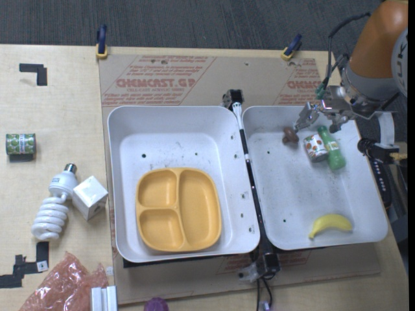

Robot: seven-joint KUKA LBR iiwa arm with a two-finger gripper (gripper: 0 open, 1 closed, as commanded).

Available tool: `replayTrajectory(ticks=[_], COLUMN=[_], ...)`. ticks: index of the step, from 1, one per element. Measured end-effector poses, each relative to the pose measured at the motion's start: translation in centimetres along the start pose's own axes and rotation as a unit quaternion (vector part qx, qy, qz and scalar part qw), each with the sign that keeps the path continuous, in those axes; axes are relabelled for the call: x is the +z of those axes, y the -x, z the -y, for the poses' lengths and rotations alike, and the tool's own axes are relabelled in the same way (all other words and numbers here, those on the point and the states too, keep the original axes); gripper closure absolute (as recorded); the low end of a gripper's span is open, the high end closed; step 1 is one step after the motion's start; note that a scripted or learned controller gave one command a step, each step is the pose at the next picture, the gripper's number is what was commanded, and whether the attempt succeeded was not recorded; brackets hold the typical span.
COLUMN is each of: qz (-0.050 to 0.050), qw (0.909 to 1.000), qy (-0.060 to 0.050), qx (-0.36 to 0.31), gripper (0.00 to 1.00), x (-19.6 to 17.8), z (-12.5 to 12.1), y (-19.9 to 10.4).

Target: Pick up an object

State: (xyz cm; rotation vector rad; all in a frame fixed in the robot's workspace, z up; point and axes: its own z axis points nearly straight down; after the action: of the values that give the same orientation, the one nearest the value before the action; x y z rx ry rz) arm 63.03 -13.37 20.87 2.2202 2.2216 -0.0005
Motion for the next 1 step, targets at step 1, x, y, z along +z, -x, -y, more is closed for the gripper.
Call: replayTrajectory(ticks=[1], qz=[0.000], qw=[1.0000], qy=[0.000], qx=[0.001], gripper=[0.00], x=[11.62], z=[2.96], y=[-0.53])
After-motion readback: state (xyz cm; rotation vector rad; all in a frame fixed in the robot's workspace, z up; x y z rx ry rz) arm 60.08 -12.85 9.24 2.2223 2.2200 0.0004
